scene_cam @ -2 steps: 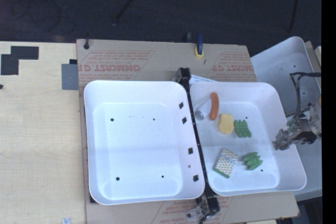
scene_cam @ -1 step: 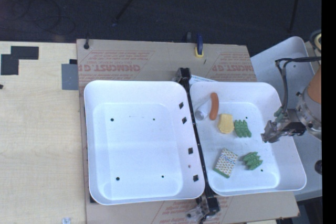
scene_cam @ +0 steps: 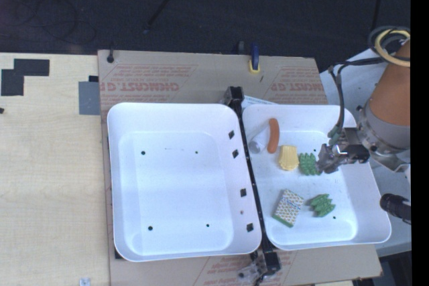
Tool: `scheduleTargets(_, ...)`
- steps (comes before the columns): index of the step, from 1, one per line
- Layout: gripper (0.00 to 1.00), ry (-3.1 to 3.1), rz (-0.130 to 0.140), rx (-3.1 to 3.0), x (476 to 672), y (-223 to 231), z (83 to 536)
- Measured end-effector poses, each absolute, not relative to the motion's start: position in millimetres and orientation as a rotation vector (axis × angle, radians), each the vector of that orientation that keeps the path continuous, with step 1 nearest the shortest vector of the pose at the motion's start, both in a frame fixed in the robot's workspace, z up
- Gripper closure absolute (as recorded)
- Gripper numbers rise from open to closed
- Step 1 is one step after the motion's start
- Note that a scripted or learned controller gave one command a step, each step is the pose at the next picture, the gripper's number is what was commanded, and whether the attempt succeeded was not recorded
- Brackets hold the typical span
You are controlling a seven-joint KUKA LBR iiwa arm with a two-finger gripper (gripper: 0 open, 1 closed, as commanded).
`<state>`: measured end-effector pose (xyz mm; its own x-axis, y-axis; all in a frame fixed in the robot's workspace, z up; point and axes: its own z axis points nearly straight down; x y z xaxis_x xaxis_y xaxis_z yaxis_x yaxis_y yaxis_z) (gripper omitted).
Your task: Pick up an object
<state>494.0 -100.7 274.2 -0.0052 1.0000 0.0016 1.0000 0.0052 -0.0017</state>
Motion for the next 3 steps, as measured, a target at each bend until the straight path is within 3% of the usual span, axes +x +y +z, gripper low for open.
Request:
scheduleTargets(1, 1.0, -2.233, -0.005, -2.213, 612.8, -40, 264)
scheduleTargets(2, 1.0, -2.207, 0.012, -2.222, 528.0, -103, 204)
scheduleTargets(3, 1.0, -2.237, -0.014, -2.222, 633.7, -67, 309)
